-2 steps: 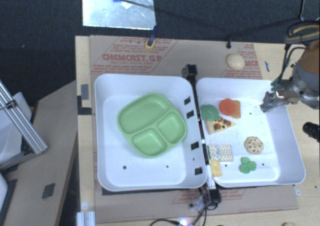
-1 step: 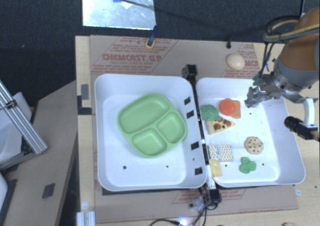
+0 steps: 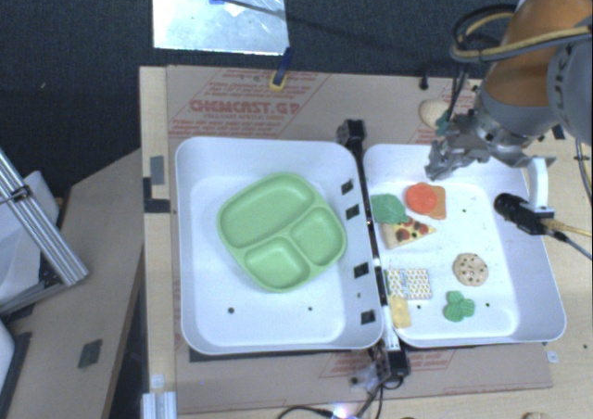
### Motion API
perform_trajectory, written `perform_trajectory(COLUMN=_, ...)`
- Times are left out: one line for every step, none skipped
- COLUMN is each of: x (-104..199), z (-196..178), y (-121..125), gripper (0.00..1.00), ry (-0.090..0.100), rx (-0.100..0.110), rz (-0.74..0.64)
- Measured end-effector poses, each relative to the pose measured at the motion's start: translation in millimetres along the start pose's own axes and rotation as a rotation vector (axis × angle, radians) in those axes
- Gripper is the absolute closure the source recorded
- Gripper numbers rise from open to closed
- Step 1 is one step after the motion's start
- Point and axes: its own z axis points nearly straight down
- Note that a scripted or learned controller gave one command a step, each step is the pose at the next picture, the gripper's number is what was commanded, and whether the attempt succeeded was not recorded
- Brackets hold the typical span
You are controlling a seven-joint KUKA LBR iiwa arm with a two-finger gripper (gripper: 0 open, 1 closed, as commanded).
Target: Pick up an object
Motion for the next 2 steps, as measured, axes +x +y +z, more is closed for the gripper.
perform_trajectory(x=47.7, z=-8.3, y=23.1, gripper=1.00, ry=0.000, rx=0.000, rz=0.000)
perform_trajectory(x=104.1, z=8.3, y=40.2, gripper=1.00, ry=0.001, rx=0.003, rz=0.000)
